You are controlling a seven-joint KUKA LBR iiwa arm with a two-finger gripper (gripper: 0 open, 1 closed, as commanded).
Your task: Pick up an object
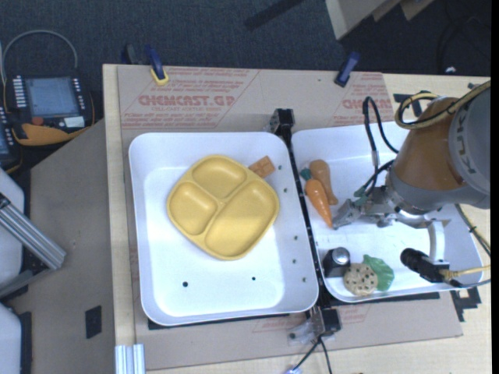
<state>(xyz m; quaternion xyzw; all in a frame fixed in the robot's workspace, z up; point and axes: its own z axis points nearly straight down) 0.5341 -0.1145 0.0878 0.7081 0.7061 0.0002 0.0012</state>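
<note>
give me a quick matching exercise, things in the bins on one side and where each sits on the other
Things:
1. yellow divided plate
2. carrot
3. cookie
4. gripper

Places:
A. near edge of the right bin
B. middle of the left bin
C. right bin, just right of the carrot
D. right bin, beside the divider

Pairs: 1-B, 2-D, 3-A, 4-C

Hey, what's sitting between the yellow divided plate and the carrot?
In the camera view, a small brown block at the yellow divided plate's corner, then the bins' rims, lie before the carrot.
</note>
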